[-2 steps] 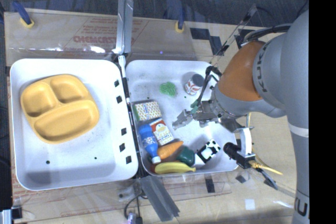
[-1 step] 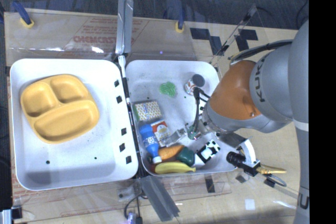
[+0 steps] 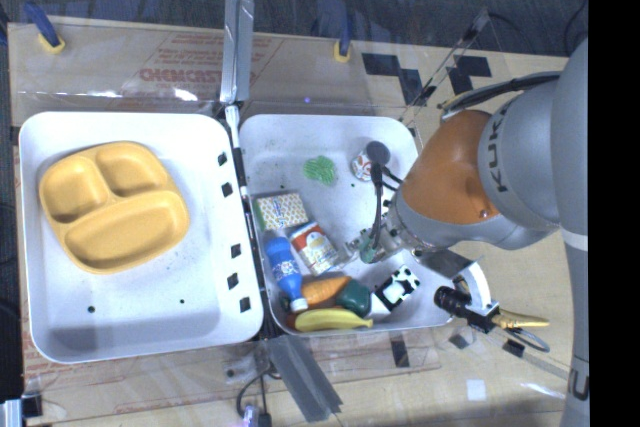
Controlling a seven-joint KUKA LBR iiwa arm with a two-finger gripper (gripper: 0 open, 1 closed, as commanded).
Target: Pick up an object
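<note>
The right bin (image 3: 400,130) holds several objects. A small green leafy piece (image 3: 320,169) lies near its back, beside a dark spoon (image 3: 377,155) whose handle runs toward the front. A patterned box (image 3: 282,211), a red and white carton (image 3: 314,248) and a blue bottle (image 3: 283,265) lie along the left side. At the front are a carrot (image 3: 325,291), a banana (image 3: 332,320), a dark green piece (image 3: 355,295) and a black and white cube (image 3: 398,288). My gripper (image 3: 368,245) is low in this bin, at the spoon handle's end, just right of the carton.
The left bin (image 3: 40,325) carries a yellow divided plate (image 3: 113,205). The arm's orange band (image 3: 455,177) and grey body cover the right bin's right wall. A metal divider post (image 3: 237,50) stands between the bins at the back.
</note>
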